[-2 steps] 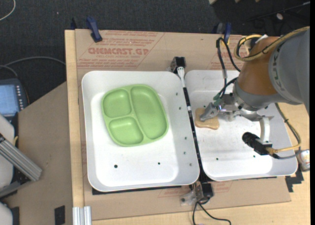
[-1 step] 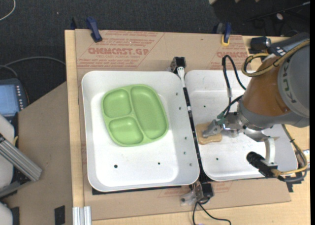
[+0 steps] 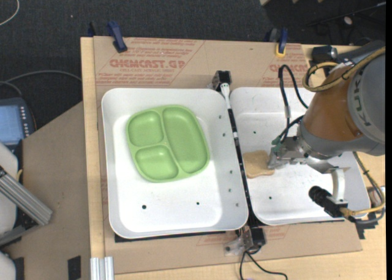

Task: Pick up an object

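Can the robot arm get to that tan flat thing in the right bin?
Probably yes. The gripper is already down at the edge of the tan flat thing in the right bin, and nothing lies between them.

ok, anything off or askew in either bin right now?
Nothing spilled or damaged. The green divided plate lies flat in the left bin, rotated slightly off the bin's edges. In the right bin, a flat tan object sits by the divider, with the gripper down at its edge.
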Available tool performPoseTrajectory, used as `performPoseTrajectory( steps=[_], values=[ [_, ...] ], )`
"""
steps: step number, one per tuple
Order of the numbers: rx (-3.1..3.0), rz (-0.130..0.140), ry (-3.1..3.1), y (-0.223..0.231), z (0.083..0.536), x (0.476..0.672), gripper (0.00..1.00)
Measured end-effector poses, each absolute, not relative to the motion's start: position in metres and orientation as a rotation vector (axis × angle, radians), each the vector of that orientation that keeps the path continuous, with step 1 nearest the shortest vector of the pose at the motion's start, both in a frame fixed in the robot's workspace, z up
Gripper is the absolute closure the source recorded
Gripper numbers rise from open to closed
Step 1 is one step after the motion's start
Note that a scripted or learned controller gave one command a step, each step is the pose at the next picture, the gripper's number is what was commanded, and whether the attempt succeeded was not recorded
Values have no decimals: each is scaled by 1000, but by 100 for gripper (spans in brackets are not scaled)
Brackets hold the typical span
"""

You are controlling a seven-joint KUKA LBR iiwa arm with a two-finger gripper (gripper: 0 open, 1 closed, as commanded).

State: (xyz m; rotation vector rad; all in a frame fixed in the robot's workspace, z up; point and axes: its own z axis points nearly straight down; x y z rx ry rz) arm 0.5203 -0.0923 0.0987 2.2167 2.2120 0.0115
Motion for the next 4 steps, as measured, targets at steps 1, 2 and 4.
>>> performPoseTrajectory(
  steps=[1,2,4],
  values=[
    [2213,7,2228,-6,189,478,100],
    [2208,25,2217,4,358,482,100],
    [2214,6,2226,103,411,479,100]
  ],
)
